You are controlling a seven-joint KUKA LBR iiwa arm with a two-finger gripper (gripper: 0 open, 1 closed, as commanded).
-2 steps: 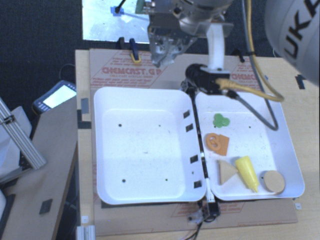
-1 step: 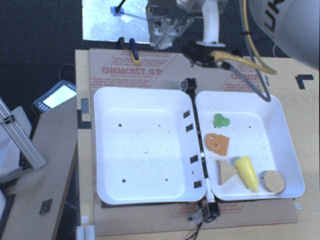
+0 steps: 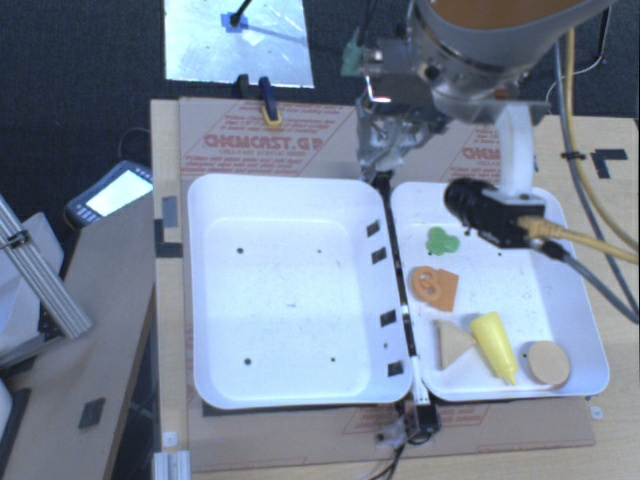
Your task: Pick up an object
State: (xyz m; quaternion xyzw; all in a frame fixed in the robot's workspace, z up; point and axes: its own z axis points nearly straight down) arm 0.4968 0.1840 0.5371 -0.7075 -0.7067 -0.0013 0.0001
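Inspection of the arm: you will find the arm point(image 3: 500, 8) entering from the upper right, its grey body and orange band high over the far side of the counter point(image 3: 166, 158). The hand point(image 3: 379, 163) hangs pointing downward at the far rim, right where the left bin point(image 3: 290, 298) and the right bin point(image 3: 565, 288) meet. It is above the rims and well apart from every loose item. You cannot tell whether the hand is released or clenched, and nothing is seen gripped in it.

Items for picking: all five lie in the right bin.
- A small green piece point(image 3: 441, 240), lobed in outline, lies nearest the hand, in the far-left part of the bin.
- An orange tile point(image 3: 434, 288), flat and roughly square with a pale looped mark on its face, lies just nearer the camera than the green piece and is turned slightly askew.
- A tan wedge point(image 3: 453, 346), triangular, lies near the front-left corner.
- A yellow cone point(image 3: 496, 346) lies on its side, touching or almost touching the wedge's right edge. Its long axis runs from far-left to near-right. The broad end faces the far side and the narrow tip points toward the front rim.
- A tan disc point(image 3: 547, 363), lying flat, sits just right of the cone's tip, near the front rim.

Both bins rest on a printed cardboard sheet point(image 3: 300, 138).
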